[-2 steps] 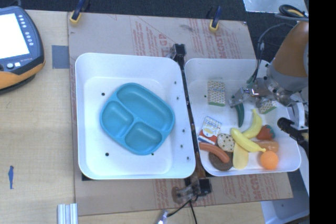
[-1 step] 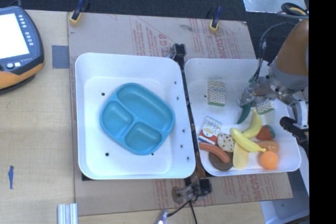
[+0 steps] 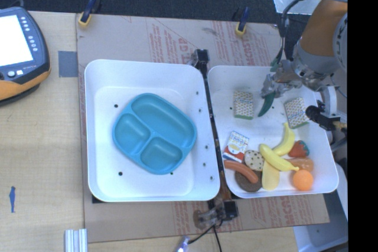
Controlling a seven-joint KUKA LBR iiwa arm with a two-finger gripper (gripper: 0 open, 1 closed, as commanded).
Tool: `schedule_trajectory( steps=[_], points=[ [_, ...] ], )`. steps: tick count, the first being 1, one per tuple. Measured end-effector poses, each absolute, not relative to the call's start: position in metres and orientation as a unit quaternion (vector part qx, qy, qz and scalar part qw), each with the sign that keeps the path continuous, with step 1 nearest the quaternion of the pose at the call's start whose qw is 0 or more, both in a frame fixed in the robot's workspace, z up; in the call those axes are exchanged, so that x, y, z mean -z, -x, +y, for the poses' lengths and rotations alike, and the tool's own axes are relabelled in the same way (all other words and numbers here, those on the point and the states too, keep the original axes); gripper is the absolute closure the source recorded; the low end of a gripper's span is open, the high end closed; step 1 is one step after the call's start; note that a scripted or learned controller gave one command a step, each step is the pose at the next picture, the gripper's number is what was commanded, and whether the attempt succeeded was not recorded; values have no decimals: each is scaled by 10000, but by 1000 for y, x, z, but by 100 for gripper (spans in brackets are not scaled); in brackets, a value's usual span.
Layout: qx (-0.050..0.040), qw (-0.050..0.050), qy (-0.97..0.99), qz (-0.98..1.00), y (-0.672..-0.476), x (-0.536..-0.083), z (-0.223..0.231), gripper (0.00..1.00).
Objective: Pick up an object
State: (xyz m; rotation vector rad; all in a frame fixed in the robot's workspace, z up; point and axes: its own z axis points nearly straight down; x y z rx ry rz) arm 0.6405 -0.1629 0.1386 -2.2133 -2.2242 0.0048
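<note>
Here the pincer [image 3: 267, 100], fingers parted and bare, hovers beside a green-patterned square packet [image 3: 243, 104].

The tool [image 3: 267, 98] hangs over the right bin [image 3: 220, 127] between two small square sponges [image 3: 243, 104], toy food nearby.

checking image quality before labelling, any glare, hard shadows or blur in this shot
Camera view: sunlight falls bright on the right white bin, nearly washing out its floor; the blue divided plastic plate in the left white bin throws only a soft shadow; the lit screen of the orange-edged handheld pendant is blown white; the small toy food items look soft, and the gripper is slightly blurred.
</note>
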Motion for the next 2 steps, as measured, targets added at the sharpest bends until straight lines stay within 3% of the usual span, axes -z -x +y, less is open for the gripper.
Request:
schedule_trajectory(
  steps=[1,2],
  points=[
    [-33,25,7046,-7096,-634,-122,-141,100],
    [-29,18,7041,-7101,-605,-190,-70,100]
  ],
)
